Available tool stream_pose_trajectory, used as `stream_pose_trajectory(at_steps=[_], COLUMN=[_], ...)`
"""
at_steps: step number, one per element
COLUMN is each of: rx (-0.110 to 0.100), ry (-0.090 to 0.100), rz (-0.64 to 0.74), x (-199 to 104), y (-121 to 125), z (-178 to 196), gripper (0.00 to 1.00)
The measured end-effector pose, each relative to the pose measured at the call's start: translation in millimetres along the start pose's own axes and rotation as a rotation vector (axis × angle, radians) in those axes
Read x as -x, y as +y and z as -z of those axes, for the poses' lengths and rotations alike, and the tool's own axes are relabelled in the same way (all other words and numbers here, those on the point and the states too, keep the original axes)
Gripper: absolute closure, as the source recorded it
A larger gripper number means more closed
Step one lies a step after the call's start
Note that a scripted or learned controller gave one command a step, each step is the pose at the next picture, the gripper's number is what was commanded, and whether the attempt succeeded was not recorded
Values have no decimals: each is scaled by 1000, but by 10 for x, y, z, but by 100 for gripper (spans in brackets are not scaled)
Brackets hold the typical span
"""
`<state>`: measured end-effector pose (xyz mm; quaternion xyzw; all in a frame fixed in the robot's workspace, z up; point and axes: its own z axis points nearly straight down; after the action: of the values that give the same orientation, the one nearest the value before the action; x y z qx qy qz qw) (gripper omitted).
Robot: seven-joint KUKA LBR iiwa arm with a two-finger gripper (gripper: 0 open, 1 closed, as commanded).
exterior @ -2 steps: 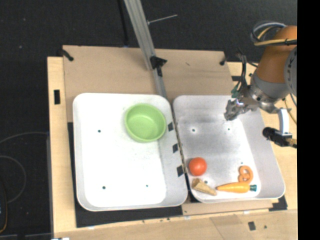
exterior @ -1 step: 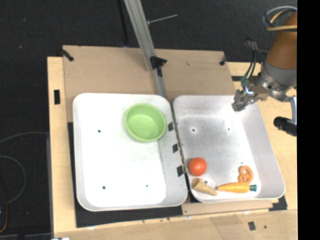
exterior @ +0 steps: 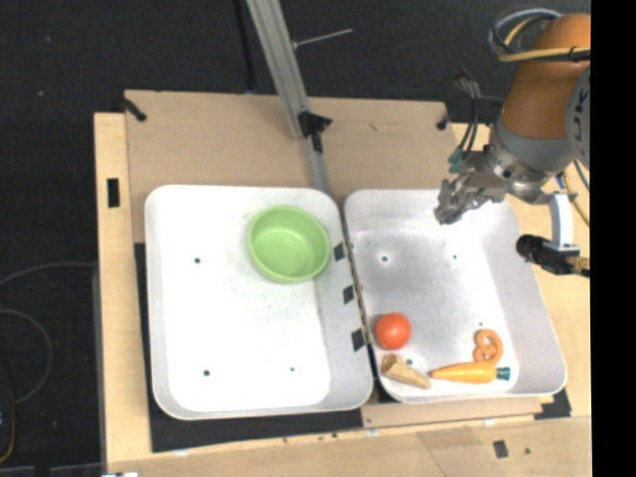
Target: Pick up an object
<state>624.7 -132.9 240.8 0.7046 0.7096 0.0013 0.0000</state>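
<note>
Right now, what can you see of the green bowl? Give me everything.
The green bowl is a round, light-green dish, smooth like plastic, with a raised rim and a slightly darker inside. It sits upright, mouth up, with nothing in it. It rests on the floor of the left bin, toward the far right corner, apart from the bin's walls. Nothing else touches it.

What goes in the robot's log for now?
gripper: above right bin's far edge | holding: nothing seen | tomato, carrot: near end | green bowl: left bin

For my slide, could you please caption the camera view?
Gripper over the right bin, far from its tomato and carrot.
</note>
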Motion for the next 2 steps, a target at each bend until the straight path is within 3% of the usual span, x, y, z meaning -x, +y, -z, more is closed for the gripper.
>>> stream_pose_trajectory(at_steps=[2], rx=[-2], ry=[-1], rz=[-1], x=[-1085], y=[-284], z=[-131], gripper=[100])
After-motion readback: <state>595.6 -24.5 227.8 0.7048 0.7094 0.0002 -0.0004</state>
